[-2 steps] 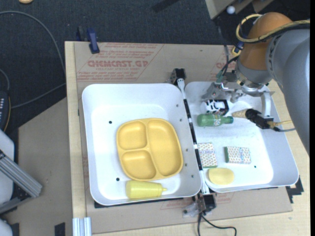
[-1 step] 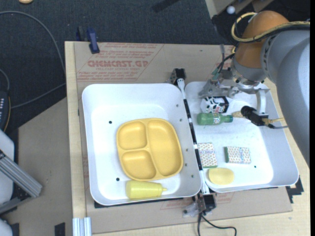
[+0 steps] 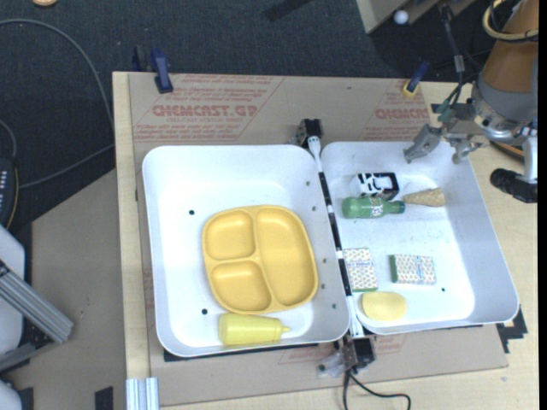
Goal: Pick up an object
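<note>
Brown board [image 3: 256, 109] printed "CHEMCAST GP", hand [image 3: 443, 143] with fingers spread apart above right bin [image 3: 479, 237], green bottle [image 3: 373, 207] label unreadable.

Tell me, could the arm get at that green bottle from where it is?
Probably yes. The green bottle lies uncovered in the right bin, with only small items beside it, and the end effector hovers near that bin's far edge.

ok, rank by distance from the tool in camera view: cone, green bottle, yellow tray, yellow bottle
From the tool, at the right bin's far edge:
1. cone, right bin
2. green bottle, right bin
3. yellow tray, left bin, centre
4. yellow bottle, left bin, near edge
</note>
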Robot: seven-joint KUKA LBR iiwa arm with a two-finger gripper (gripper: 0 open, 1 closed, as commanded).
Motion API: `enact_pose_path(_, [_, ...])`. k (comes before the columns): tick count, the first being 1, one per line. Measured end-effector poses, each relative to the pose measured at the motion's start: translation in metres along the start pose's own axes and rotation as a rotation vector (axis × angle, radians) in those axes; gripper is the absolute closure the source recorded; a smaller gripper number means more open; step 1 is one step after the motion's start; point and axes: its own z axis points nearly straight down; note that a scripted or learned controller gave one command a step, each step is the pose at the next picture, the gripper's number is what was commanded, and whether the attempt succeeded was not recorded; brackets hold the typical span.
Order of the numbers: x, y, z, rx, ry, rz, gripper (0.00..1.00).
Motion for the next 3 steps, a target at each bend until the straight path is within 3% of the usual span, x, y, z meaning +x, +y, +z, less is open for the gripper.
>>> enact_pose_path(1, [0.038,0.008,0.071,-0.011,0.000,-0.001,0.00])
enact_pose_path(2, [0.077,-0.007,0.075,-0.023,0.000,-0.001,0.00])
enact_pose_path(3, [0.095,-0.002,0.090,0.000,0.001,-0.002,0.00])
